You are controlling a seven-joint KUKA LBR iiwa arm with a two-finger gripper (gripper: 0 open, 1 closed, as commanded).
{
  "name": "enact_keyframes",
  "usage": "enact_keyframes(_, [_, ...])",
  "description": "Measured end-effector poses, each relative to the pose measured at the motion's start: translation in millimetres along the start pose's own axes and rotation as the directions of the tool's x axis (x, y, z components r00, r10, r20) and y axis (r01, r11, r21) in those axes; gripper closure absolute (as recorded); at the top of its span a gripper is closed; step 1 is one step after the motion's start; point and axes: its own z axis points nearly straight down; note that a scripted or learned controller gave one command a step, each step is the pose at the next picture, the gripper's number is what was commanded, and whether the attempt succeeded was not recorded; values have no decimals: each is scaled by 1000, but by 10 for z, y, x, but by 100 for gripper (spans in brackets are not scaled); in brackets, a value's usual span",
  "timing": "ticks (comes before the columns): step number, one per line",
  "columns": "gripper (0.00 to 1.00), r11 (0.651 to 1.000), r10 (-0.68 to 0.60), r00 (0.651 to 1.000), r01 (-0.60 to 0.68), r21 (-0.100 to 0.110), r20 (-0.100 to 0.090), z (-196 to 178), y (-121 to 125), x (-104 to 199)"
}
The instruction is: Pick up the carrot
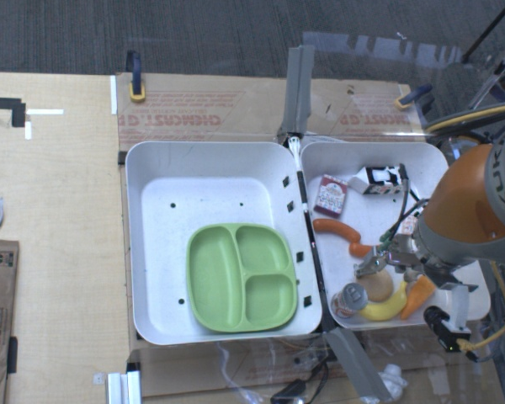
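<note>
The carrot (417, 296) is a short, tapered orange piece lying near the front right of the right bin (431, 154). It sits partly under the arm's wrist, beside a yellow banana (385, 310). My gripper (375, 263) hangs low over the middle of that bin, just left of and behind the carrot, above a tan round item (378, 289). Nothing shows between its tips, and the grey and orange arm covers the bin's right side.
A red-orange sausage-like piece (337, 228) lies left of the gripper. A small can (351, 296) stands at the front, with a red packet (330, 196) and a black-and-white box (383, 178) at the back. The left bin (151, 225) holds a green divided plate (241, 277).
</note>
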Motion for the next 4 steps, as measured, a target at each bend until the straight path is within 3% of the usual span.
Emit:
enact_keyframes(1, [0, 1000, 25, 1000, -25, -2, 2, -940, 113, -771])
enact_keyframes(2, [0, 994, -110, 994, 110, -1, -4, -7, 129, -845])
enact_keyframes(3, [100, 994, -108, 994, 108, 0, -2, -93, 129, -851])
enact_keyframes(4, [100, 848, -530, 848, 530, -3, 3, -1275, 76, -439])
